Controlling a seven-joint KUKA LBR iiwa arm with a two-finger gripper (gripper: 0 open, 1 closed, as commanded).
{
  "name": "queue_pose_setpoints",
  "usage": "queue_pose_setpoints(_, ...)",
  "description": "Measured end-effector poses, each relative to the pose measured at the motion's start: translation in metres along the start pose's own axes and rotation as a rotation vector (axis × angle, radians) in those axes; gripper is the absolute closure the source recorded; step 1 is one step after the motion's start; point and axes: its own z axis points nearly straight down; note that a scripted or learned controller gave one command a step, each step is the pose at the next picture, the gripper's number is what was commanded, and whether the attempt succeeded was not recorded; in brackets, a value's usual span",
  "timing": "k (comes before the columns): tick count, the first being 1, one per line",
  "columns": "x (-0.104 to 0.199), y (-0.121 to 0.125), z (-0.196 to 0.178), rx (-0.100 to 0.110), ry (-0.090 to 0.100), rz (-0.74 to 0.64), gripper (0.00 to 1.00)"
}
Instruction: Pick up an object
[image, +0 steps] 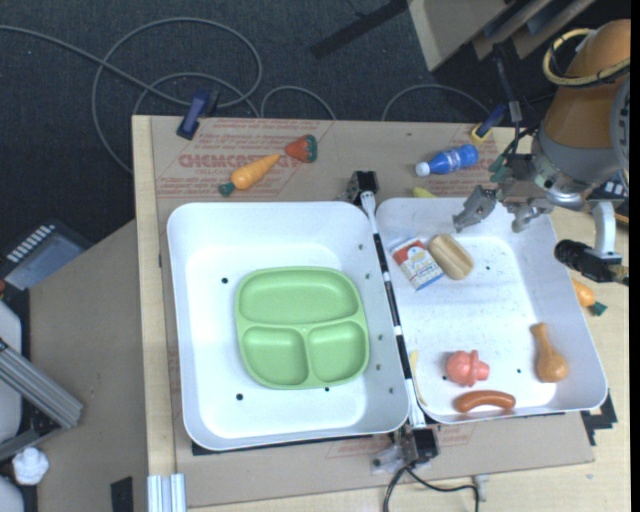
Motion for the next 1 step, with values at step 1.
queue_pose_setpoints(1, -0.0001, 0.0091, 0.1083, -0.006, -0.002, 0.000, 0.00)
